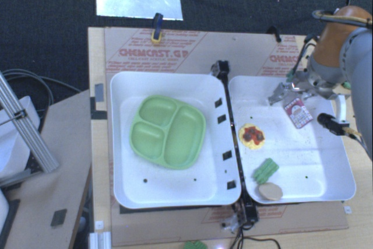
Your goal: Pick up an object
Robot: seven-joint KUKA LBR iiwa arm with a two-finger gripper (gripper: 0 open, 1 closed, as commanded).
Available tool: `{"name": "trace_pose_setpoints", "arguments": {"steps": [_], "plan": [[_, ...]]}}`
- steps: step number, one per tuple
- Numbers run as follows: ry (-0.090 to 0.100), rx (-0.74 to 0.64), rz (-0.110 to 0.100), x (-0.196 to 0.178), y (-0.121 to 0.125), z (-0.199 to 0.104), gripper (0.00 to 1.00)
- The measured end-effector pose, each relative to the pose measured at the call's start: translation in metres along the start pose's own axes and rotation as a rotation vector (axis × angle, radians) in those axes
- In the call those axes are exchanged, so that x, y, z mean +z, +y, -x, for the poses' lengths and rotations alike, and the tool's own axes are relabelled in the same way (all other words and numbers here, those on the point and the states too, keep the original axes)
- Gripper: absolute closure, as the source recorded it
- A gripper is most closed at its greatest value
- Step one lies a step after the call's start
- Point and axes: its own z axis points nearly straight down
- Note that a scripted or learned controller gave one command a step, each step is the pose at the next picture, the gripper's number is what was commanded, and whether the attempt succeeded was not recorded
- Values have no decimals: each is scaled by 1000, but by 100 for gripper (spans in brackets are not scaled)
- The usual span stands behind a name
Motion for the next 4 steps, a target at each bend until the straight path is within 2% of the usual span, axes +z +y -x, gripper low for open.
{"name": "trace_pose_setpoints", "arguments": {"steps": [1,2,3,4], "plan": [[-1,2,4,-46,1,18,0],[1,1,-5,3,-21,16,0],[-1,-1,3,-11,-18,17,100],[5,-9,-1,1,-9,-80,100]]}}
